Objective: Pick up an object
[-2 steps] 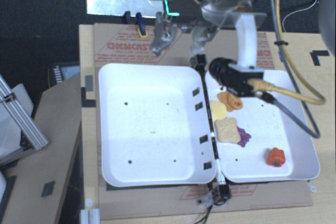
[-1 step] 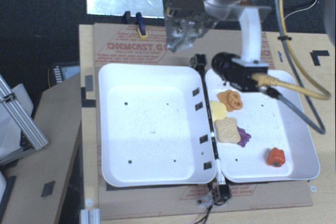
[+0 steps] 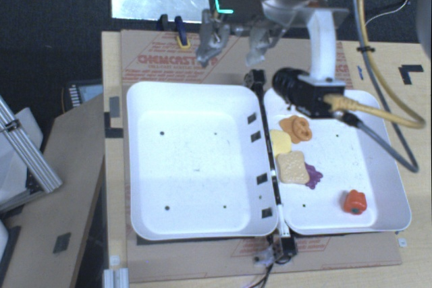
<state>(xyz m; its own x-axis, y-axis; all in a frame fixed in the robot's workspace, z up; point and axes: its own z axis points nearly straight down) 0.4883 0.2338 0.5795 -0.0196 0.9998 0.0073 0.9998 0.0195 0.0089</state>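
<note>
While fingers (image 3: 234, 50) hang spread, holding nothing, beyond left bin's (image 3: 145, 145) far rim

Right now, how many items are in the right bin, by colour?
Orange: 1, pretzel-shaped piece
Yellow: 1, flat piece
Tan: 1, cracker-like square
Purple: 1, small piece
Red: 1, pepper-like piece
Total: 5, all in the right bin.
</note>
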